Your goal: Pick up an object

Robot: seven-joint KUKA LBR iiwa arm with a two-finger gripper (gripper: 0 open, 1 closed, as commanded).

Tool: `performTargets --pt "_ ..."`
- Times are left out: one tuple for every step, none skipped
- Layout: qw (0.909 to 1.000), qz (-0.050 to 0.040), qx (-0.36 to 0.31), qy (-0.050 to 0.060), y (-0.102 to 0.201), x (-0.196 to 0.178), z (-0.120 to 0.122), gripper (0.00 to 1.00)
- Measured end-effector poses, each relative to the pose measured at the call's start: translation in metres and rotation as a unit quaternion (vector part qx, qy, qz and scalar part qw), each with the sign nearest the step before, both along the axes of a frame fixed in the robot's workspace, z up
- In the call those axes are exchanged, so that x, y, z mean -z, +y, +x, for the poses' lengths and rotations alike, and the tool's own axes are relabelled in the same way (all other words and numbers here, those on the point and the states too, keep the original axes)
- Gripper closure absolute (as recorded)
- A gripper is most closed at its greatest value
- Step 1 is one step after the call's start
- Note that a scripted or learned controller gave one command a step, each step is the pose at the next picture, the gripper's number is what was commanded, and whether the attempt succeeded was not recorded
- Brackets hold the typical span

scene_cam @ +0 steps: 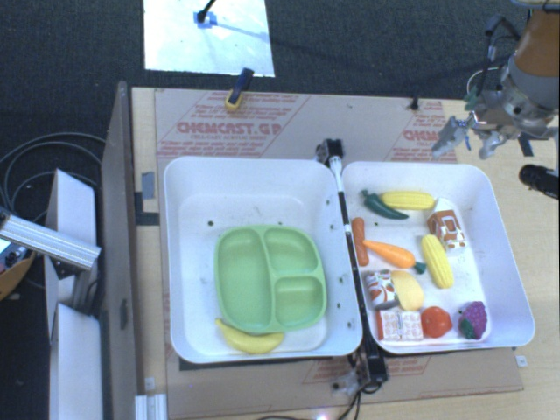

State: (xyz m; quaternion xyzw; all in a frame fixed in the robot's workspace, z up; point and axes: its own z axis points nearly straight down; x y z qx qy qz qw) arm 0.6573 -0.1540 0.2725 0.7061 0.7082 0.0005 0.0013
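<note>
Two white bins are sitting side by side on the bench. The left bin [188, 186] is holding a green tray [269, 276] with three parts, and a yellow banana [250, 339] is lying just beside the tray at 6 o'clock.

The right bin [503, 234] is holding many toy foods. At 12 o'clock in it, a yellow corn [408, 199] is lying next to a dark green pepper [380, 205]. An orange carrot [388, 252] is lying near the middle, with a thin orange stick [358, 240] at 9 o'clock by the wall. A second corn [437, 261] is lying at 3 o'clock of the carrot, under a small brown and white box [447, 227]. Along 6 o'clock a red and white box [400, 325], a red tomato [436, 322] and purple grapes [473, 318] are sitting in a row.

Red letters on the board [289, 116] under the bins are reading "CHEMCAST GP".

The gripper [468, 138] is hanging over the board past the right bin's 1 o'clock corner, with nothing between its fingers, which are standing apart.
</note>
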Motion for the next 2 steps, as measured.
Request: performTargets --pt "1.0 0.0022 -0.003 0.004 0.068 0.123 0.009 0.0" --pt "1.0 0.0006 0.004 0.004 0.006 0.146 -0.064 0.0"
